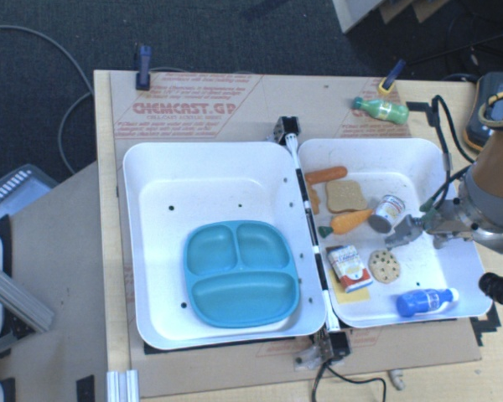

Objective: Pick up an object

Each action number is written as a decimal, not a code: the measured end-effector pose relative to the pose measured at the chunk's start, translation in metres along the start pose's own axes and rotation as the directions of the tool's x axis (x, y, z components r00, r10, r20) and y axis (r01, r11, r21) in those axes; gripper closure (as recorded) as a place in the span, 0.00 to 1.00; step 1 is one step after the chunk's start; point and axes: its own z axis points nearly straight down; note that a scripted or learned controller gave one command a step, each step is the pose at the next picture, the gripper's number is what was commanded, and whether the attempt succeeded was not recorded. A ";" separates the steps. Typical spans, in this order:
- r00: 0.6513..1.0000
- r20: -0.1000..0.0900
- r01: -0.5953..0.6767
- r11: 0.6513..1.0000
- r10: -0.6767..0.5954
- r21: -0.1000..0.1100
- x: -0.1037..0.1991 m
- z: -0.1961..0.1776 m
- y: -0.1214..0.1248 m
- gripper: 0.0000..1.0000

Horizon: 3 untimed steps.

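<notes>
Nearest you, a blue bottle is lying flat along the front wall of the right bin, cap pointing right, with bare floor behind it. You are looking at a crowded bin: a cookie is resting just behind the bottle, a small carton is sitting on a yellow slab near the divider, and a carrot, a toast slice and a sausage are lining up toward the back-left corner. A tin can is lying on its side mid-bin.

Your gripper is reaching in over the right wall, hanging just right of the can and behind the cookie. You cannot tell from this slant whether it is released or clenched, and nothing is showing between its tips. Judging by that position, the can is looking like the likeliest target, though the cookie is nearly as near.

Room is tight: the can is touching or nearly touching the carrot on its left, so a descent there is risking a nudge, and a round can may roll. The open floor is lying to the right, beneath the arm.

The left bin is carrying a blue tray toward its front, leaving its back half as free room. A green bottle is lying on the bench behind the right bin, well apart from the gripper.
</notes>
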 end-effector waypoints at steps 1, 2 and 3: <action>1.000 0.000 0.001 1.000 -0.001 -0.001 0.018 0.110 0.067 0.00; 1.000 0.000 0.001 1.000 -0.001 -0.001 0.030 0.110 0.135 0.00; 1.000 -0.001 -0.008 0.999 0.008 0.038 0.041 0.075 0.176 0.00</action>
